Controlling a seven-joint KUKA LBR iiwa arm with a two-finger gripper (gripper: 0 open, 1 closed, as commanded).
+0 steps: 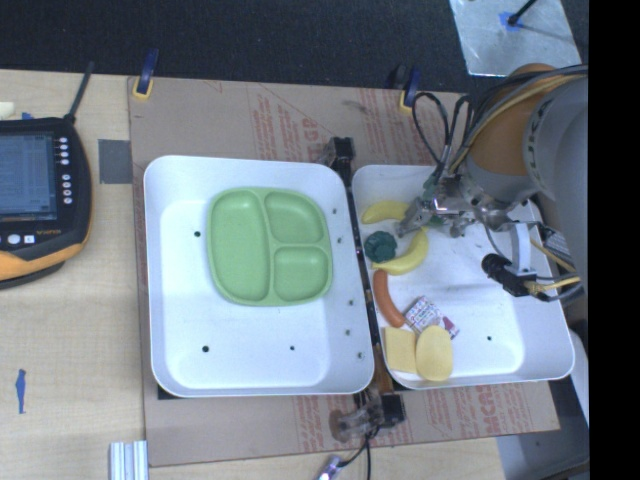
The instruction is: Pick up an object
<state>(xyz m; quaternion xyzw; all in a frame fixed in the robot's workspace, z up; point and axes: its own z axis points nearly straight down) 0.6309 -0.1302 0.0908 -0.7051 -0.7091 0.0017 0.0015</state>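
The gripper (422,220) sits low in the right bin (530,353), its tips right over the banana (405,258). Whether they've clamped it I can't tell; nothing's lifted yet.

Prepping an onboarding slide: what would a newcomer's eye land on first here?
Probably the green divided plate, alone in the left bin. Next, the grey arm with its orange band reaching in from the right, its gripper low over the right bin by two bananas. Small items cluster along that bin's left side: a dark green piece, a sausage and yellow slices.
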